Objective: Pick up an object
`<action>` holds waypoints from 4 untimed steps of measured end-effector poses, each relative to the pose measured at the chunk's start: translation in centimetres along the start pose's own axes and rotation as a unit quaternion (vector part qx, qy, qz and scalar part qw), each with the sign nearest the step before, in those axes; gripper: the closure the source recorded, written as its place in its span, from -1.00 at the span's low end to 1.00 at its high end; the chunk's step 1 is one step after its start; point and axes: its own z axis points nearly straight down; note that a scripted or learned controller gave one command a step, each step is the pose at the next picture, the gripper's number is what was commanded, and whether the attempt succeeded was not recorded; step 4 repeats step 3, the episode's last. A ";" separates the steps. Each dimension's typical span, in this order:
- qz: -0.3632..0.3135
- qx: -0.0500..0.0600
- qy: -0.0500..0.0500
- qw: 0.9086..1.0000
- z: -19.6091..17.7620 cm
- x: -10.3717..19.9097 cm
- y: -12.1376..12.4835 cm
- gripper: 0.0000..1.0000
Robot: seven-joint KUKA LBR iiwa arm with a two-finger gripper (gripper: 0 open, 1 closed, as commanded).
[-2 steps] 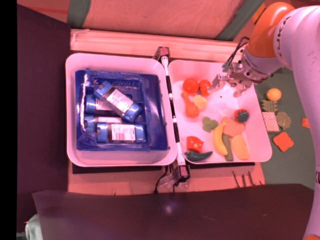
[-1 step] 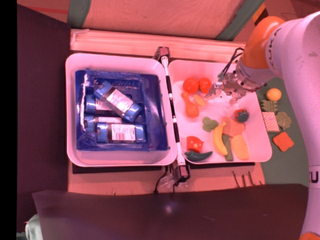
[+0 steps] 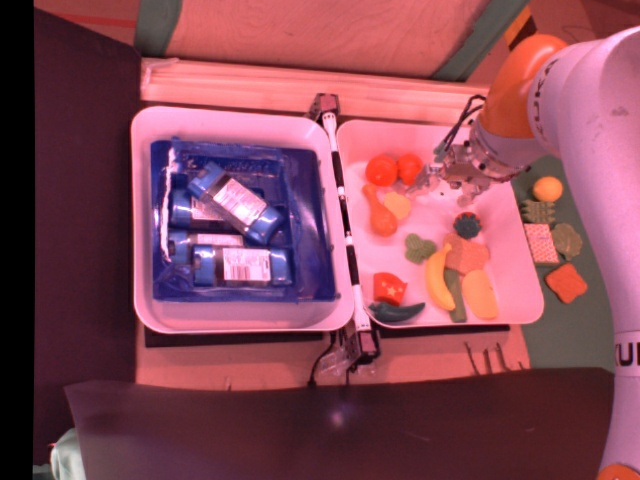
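Plastic toy food lies scattered in the right bin (image 3: 520, 303), any piece of it a candidate for picking up. Two red tomatoes (image 3: 392, 169) sit side by side near the bin's far left; just below them an orange drumstick (image 3: 378, 214) lies touching a pale yellow piece (image 3: 398, 205). Toward the middle I see a dark green round piece (image 3: 467, 225), a small green leaf (image 3: 419, 248), a yellow banana (image 3: 437, 278), a pink piece (image 3: 468, 256) and an orange-yellow oblong (image 3: 479, 294) crowded together. A red wedge (image 3: 390, 288) and a dark green pepper (image 3: 397, 312) rest at the near left corner.

My gripper (image 3: 448, 173) hangs over the far part of this bin, just right of the tomatoes; whether its fingers are spread or pressed together I cannot tell, and nothing shows between them.

Outside the bin, to its right, lie a yellow lemon (image 3: 547, 188), a waffle-like square (image 3: 541, 242) and an orange cracker (image 3: 566, 282). The left bin (image 3: 150, 133) holds a blue tray (image 3: 310, 218) with blue bottles (image 3: 234, 201) bearing white labels.
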 end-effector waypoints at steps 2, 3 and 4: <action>0.000 0.001 0.000 1.000 -8.2 0.0 1.0 1.00; 0.000 0.000 0.000 1.000 -13.9 0.0 0.3 1.00; 0.000 0.000 0.000 1.000 -13.9 0.0 0.3 1.00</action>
